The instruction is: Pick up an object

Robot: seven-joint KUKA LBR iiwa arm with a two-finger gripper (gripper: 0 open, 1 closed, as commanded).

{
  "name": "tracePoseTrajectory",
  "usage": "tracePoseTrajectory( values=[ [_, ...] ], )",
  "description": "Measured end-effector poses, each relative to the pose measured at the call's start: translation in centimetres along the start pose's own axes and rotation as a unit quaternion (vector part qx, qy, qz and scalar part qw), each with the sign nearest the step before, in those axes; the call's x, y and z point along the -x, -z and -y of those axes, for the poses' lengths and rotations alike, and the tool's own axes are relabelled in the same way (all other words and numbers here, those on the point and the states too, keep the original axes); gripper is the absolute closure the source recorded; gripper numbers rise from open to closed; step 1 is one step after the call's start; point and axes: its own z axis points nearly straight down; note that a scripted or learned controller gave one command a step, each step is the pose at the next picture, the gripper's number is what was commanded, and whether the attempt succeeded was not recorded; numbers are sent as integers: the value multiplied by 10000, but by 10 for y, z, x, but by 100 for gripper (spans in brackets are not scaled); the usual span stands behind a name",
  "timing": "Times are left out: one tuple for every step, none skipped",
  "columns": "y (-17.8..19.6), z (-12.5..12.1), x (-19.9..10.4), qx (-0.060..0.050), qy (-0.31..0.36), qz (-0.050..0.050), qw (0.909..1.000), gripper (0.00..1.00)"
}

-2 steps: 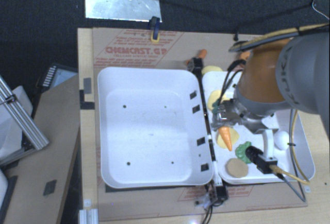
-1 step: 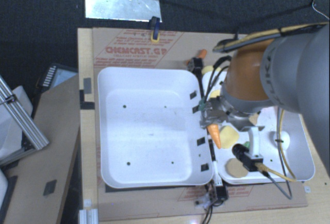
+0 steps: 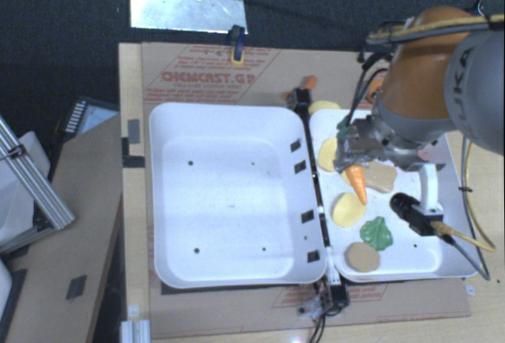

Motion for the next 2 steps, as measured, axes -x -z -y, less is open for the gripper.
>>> tracePoseTrajectory(
  values=[
    [-11, 1, -37, -42, 35, -9, 10000, 100],
    [32, -9, -114, -16, 59, -24, 10000, 100]
  ],
)
